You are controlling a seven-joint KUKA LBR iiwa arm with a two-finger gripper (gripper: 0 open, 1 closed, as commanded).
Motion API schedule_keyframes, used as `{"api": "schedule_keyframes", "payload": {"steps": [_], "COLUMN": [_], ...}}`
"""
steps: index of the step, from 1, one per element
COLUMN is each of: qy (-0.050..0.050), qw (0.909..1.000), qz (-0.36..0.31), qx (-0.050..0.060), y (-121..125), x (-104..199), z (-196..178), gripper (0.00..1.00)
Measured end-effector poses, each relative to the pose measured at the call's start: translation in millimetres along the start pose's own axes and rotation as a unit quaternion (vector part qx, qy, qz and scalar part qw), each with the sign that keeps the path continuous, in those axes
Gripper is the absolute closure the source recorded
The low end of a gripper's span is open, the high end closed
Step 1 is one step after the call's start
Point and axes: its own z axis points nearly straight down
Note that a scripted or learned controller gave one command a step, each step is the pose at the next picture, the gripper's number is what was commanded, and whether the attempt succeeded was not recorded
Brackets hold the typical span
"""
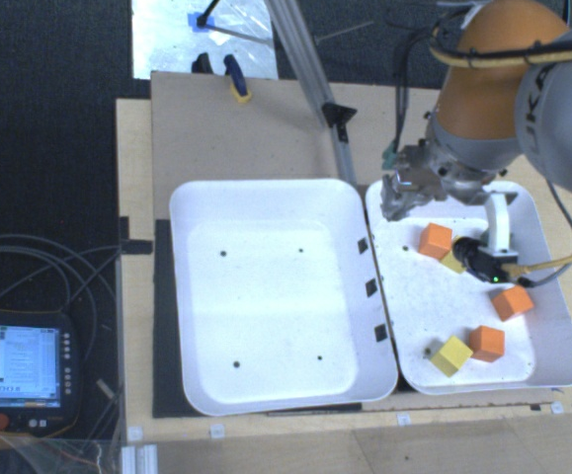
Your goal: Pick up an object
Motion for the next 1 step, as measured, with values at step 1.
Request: {"api": "schedule_keyframes", "payload": {"steps": [1], "qy": [0.000], "qw": [1.0000], "qz": [0.000], "qx": [0.000], "y": [20.1], "x": [46.5], "z": [2.4], "gripper": [1.00]}}
